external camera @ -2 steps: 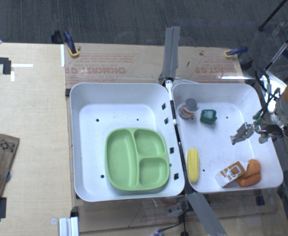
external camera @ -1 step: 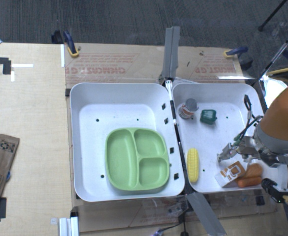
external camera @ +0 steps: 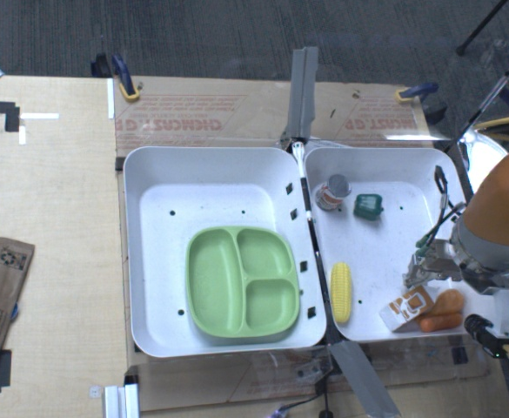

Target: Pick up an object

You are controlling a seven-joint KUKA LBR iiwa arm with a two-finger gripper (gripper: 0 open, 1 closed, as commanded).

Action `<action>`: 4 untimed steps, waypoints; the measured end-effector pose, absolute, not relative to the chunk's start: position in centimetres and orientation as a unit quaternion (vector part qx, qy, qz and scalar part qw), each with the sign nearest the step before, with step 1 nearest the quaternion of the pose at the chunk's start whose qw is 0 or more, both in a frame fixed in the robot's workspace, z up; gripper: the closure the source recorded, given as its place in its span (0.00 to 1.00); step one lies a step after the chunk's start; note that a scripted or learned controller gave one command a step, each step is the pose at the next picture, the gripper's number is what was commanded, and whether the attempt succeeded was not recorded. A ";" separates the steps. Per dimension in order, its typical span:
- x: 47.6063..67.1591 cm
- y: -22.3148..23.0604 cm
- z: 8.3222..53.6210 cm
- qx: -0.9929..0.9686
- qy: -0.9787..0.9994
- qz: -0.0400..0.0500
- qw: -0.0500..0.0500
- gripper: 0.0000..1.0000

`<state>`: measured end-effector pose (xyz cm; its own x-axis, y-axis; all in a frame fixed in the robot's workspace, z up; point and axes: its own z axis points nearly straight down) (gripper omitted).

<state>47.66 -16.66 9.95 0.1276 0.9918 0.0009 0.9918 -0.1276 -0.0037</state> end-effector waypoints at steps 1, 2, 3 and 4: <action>48.8 -10.7 9.1 -0.705 -0.709 0.001 0.001 1.00; 47.7 -18.1 9.2 -0.623 -0.782 0.000 0.000 1.00; 47.7 -12.3 10.0 -0.691 -0.723 0.001 0.001 1.00; 47.7 -21.1 9.1 -0.651 -0.759 0.001 0.000 1.00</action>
<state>47.69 -21.12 9.07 -0.1530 0.9882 -0.0006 0.9882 0.1530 -0.0017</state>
